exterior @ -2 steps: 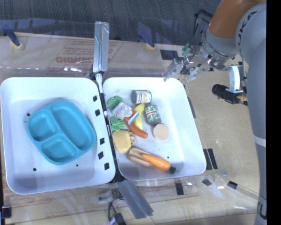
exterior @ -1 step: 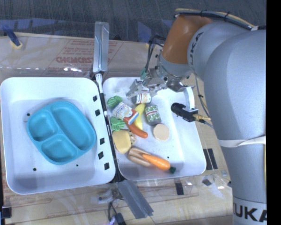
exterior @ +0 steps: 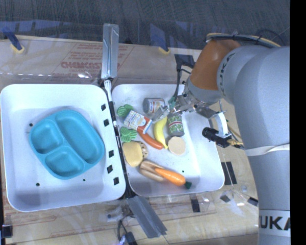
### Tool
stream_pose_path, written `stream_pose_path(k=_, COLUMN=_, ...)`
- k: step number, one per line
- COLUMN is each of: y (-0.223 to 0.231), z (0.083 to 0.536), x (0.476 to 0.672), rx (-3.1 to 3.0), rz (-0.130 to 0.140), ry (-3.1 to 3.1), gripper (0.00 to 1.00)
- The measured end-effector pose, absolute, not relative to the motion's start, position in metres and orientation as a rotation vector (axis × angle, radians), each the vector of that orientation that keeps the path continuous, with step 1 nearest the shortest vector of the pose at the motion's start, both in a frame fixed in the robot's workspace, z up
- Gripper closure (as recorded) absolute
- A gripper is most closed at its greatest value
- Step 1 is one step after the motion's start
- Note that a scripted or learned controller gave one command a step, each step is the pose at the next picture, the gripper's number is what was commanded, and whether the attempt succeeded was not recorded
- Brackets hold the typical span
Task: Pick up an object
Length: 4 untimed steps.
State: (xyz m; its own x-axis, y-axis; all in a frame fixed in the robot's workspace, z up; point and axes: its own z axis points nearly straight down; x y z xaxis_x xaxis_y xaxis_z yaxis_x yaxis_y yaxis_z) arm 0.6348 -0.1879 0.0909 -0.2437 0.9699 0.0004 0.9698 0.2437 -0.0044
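My pincer [exterior: 179, 104] hovers over the green can [exterior: 175, 125] — fingers' state I cannot tell; it looks rigid, slick — grip its sides.

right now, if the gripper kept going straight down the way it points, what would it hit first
Most likely the green-labelled can, which lies just under the gripper in the right bin, beside the banana. Depth is hard to judge from this slanted view, so the silver can nearby is possible.

Blue tray [exterior: 66, 144], white bins [exterior: 15, 188], yellow banana [exterior: 160, 131].
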Motion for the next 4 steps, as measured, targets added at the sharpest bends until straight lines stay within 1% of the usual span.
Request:
stream_pose_path(k=1, y=-0.187, z=0.092, x=0.636, rx=-1.929, rz=0.002, ry=-2.478, gripper=0.0)
stream_pose_path(k=2, y=-0.186, z=0.103, x=0.637, rx=-1.924, rz=0.002, ry=-2.482, gripper=1.0)
stream_pose_path(k=3, y=-0.186, z=0.103, x=0.637, rx=-1.924, rz=0.002, ry=-2.482, gripper=0.0)
stream_pose_path(k=4, y=-0.204, z=0.111, x=0.658, rx=-1.888, rz=0.001, ry=-2.511, gripper=0.0)
